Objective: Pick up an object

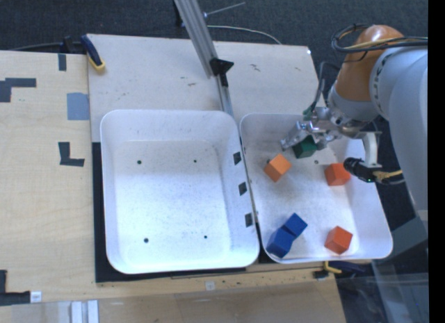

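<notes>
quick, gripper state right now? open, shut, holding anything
Two-finger gripper: over the right white bin, shut on the small dark green block, which sits between its fingers.

Two bins sit side by side on the tabletop. In the right bin, five blocks ring its middle: at 10, 12, 2, 5 and 7 o'clock.

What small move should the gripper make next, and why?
Probably lift straight up a little. The gripper sits low in the right bin over the green block, which seems to lie at its fingertips; a short lift would show whether the block really comes along.
</notes>
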Controlling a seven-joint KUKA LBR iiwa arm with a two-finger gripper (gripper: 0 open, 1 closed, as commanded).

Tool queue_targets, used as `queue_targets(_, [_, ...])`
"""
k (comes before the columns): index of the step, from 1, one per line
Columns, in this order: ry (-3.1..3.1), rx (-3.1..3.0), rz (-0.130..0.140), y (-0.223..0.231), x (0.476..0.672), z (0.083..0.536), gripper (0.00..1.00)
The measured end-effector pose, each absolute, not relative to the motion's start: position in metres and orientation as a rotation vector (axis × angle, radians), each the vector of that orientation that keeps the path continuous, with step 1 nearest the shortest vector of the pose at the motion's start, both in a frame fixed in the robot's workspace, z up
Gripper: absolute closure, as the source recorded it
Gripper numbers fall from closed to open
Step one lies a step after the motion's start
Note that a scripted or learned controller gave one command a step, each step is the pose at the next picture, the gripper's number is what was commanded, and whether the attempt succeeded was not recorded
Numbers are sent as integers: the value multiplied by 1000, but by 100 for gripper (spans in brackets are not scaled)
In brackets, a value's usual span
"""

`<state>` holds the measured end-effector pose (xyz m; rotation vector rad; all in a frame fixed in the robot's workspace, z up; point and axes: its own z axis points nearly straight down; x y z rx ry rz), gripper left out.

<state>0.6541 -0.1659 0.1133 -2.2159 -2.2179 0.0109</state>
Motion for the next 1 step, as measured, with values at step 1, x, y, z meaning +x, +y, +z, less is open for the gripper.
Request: queue_targets(1, [-2225,-2217,5,-165,656,129,100])
